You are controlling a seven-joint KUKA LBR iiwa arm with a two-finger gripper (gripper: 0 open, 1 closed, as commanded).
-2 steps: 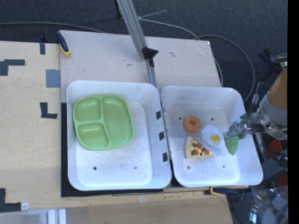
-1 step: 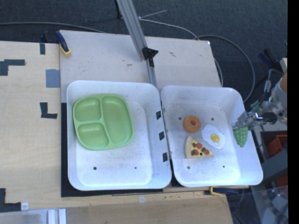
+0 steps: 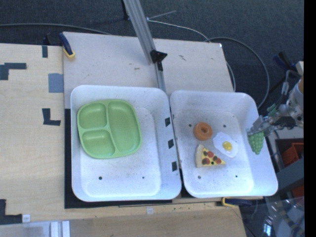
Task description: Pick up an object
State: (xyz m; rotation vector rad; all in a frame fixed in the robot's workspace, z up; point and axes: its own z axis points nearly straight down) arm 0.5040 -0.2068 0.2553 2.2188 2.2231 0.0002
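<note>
The gripper (image 3: 257,128) is at the right rim of the right bin (image 3: 207,98), and I cannot tell how it stands. A green bunch of grapes (image 3: 256,142) hangs or lies directly under it, touching it, with its long axis going down along the rim. In the same bin a donut (image 3: 202,131), a fried egg (image 3: 226,145) and a pizza slice (image 3: 208,157) lie well apart from the gripper. The left bin (image 3: 84,181) holds a green divided plate (image 3: 108,129).

a lab: taped bench (image 3: 29,132), loose cables (image 3: 247,48), white bins (image 3: 163,132)
</note>
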